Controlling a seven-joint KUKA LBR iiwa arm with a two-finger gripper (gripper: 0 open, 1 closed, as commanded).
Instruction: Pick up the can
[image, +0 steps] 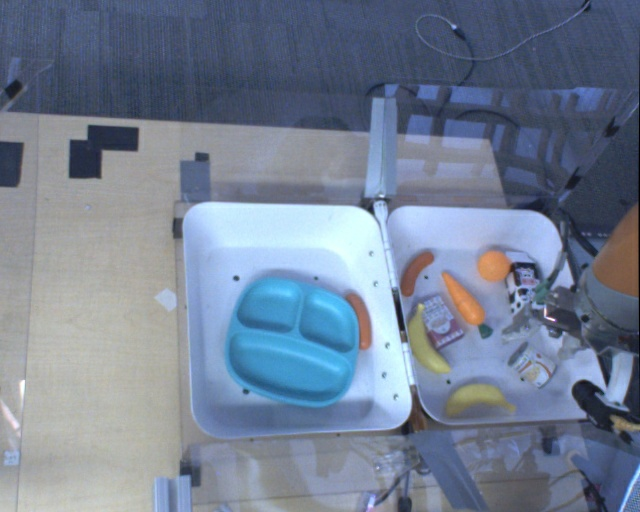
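Observation:
The can is small, with a white and yellow label, and lies on its side near the right wall of the right bin. My gripper hangs over the bin's right side, just above and left of the can. Its two grey fingers stand apart, open, with nothing between them. The can lies just outside the lower finger. The arm's grey wrist and orange band enter from the right edge.
The right bin also holds a black-and-white carton, an orange, a carrot, a sausage, a pink box and two bananas. The left bin holds a blue divided plate and another sausage.

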